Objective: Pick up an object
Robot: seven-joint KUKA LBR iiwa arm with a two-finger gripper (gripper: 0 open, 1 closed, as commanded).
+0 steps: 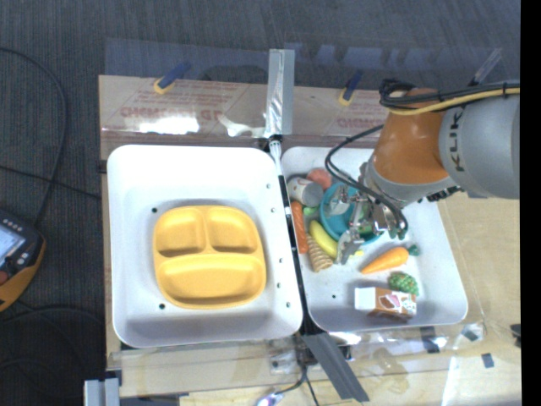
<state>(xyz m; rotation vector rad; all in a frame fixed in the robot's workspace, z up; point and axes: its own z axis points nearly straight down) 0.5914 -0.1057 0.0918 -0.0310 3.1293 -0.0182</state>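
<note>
Resting on dark carpet, a table carrying two white bins, the left bin holding a yellow divided tray.

Hovering low over the right bin amid toy food: the gripper, jaws too tangled in cables to judge as open or closed. Lying just right of and below the jaws, a toy carrot, long axis slanting up toward the right; sitting just left, a yellow corn cob.

Letters "KU" in black on the grey arm; other print illegible
</note>
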